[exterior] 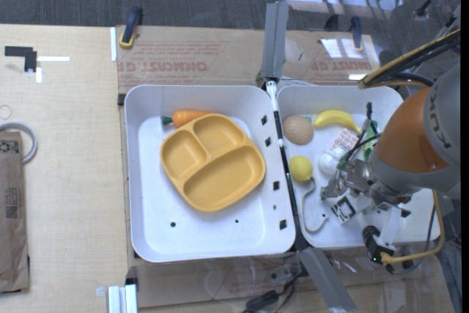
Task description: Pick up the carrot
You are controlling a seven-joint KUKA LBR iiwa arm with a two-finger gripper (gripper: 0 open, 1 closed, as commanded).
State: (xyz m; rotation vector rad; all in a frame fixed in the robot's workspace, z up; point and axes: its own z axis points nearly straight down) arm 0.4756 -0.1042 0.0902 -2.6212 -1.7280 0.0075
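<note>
Camera view: gripper (343, 196) low over the right bin (322, 234), near its front edge; whether it is open or closed cannot be told, and nothing is seen in its grasp. Lemon (301, 168) just to its left. Beyond it, potato (298, 130) and banana (336, 119). Carrot (187, 116) far left of it in the left bin (212, 231), touching the back rim of the yellow divided plate (213, 162).
</note>
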